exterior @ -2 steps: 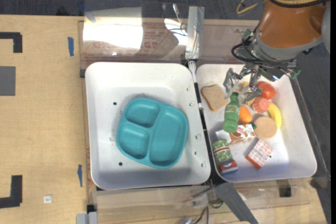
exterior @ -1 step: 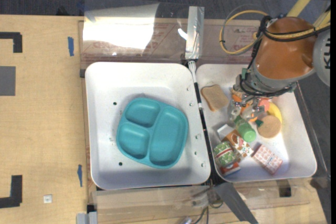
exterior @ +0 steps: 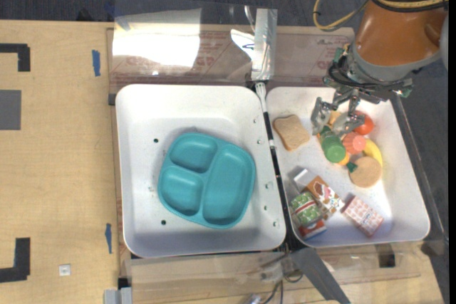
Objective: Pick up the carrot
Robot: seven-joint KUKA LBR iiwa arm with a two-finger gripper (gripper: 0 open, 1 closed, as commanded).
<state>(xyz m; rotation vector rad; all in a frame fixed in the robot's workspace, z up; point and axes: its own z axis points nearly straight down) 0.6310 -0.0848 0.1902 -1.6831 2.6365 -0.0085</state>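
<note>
Gripper (exterior: 335,114) low over far part of right bin (exterior: 413,221), open, nothing in it, just left of carrot (exterior: 354,142).

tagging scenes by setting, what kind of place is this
Most likely a robot lab bench for pick-and-place trials: two shallow white bins side by side, toy food such as a tan bread slice, and a grey and orange arm's gripper above them.

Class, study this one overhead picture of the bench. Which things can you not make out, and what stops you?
- Gripper fingers: open or shut is unclear, small and lost among the toy food.
- Carrot: the orange piece is partly covered by the gripper; its shape is unclear.
- Boxes: print too small to read.
- Arm: cut off by the camera view's top right edge.
</note>
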